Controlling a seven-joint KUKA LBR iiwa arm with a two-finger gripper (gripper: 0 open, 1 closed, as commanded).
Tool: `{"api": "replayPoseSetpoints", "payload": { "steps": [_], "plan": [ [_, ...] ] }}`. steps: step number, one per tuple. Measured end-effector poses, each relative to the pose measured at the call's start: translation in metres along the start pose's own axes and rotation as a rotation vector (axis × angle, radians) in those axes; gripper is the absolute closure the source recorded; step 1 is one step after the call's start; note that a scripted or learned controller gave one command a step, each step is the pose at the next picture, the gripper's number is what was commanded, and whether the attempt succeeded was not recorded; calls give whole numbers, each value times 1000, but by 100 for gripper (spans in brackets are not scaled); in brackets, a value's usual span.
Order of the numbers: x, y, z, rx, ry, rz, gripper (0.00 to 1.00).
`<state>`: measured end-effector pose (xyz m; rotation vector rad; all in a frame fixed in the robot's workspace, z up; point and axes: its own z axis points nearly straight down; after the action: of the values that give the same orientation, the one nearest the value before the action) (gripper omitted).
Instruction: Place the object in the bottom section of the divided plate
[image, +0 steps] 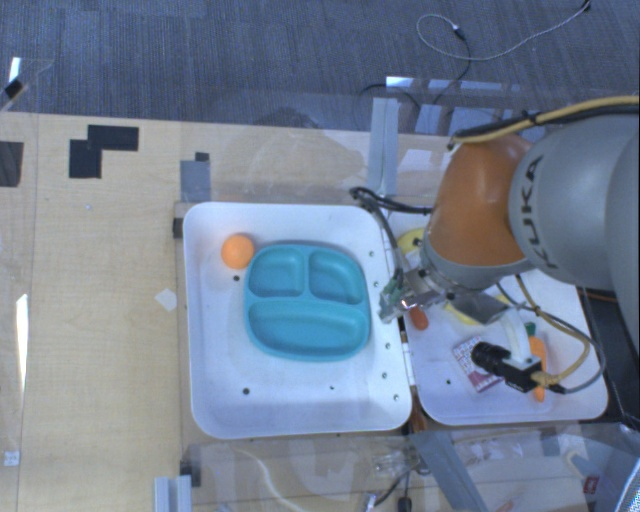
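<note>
While the grey arm (575, 190) reached in from three o'clock, its glossy orange band (475, 210) bulging above the wrist, the gripper (398, 297) hung over the seam where the two bins meet. That put it just off the three o'clock edge of the divided plate (305, 330). Whether it was clenched or released could not be told, as the metal parts there were small and tangled with cables, and nothing could be made out in its grasp.

The plate was a smooth, matte blue plastic, a rounded rectangle lying flat near the middle of the left bin (215, 400). Low ridges split it into two small compartments on the twelve o'clock side and one wide, shallow compartment across the six o'clock side. A small orange ball (237, 251), round and dull-surfaced, sat on the bin floor at the plate's ten o'clock, just beside its rim and outside every compartment.

The left bin itself was a shallow white tray with rounded corners and a few tiny dark holes in its floor. In the right bin (450, 400) a small red-orange piece (419, 320) lay just at the gripper's five o'clock. A yellow thing (411, 241) peeked out at the gripper's twelve o'clock, mostly hidden by the arm. A flat patterned card (472, 358) lay further toward four o'clock. Both bins rested on a pale wooden bench (90, 300).
</note>
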<state>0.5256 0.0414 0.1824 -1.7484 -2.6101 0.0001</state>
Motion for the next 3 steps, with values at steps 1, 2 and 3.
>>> {"api": "replayPoseSetpoints", "payload": {
  "steps": [1,2,3],
  "plan": [
    [72,-11,-15,2,1,-76,100],
    [101,1,-54,-1,0,-90,100],
    [83,-5,-73,-2,-1,-27,100]
  ]
}}
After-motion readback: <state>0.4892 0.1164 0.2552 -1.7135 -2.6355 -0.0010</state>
